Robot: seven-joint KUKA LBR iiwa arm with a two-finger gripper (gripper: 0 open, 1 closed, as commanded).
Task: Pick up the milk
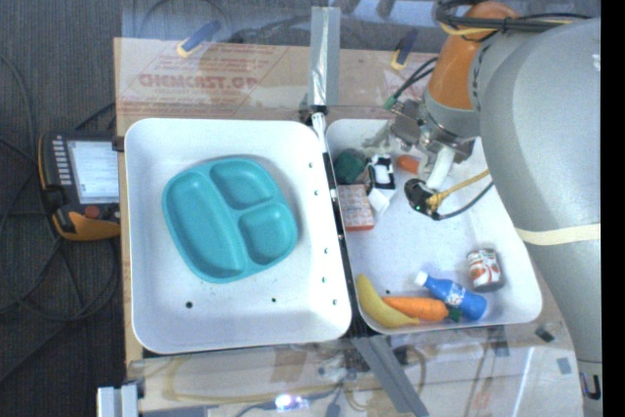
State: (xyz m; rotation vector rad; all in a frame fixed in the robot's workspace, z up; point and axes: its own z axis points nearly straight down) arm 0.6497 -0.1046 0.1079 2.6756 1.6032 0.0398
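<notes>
Where the grey arm with its orange band (457, 78) reaches in from the right, we see the two-finger gripper (383, 173) low over the far left part of the right-hand shallow white bin (435, 244). We cannot tell whether it is released, clenched or grasping anything; its tip is lost among dark and white shapes.

Just below and to the left of the gripper lies what we take to be the small white-and-red milk carton (354, 207), flat on the bin floor against the wall shared with the other bin. We cannot say if the gripper touches it. A dark green rounded object (347, 165) sits just left of the gripper.

Well away from the gripper, along the near edge of the same bin, lie a curved yellow plastic banana (379, 306), an orange toy carrot (422, 308) touching it, a blue bottle with a white cap (455, 296) and a small red-and-white can (483, 269).

Further left of the gripper, the left-hand shallow white bin (146, 308) holds a teal plastic divided plate (230, 218).
</notes>
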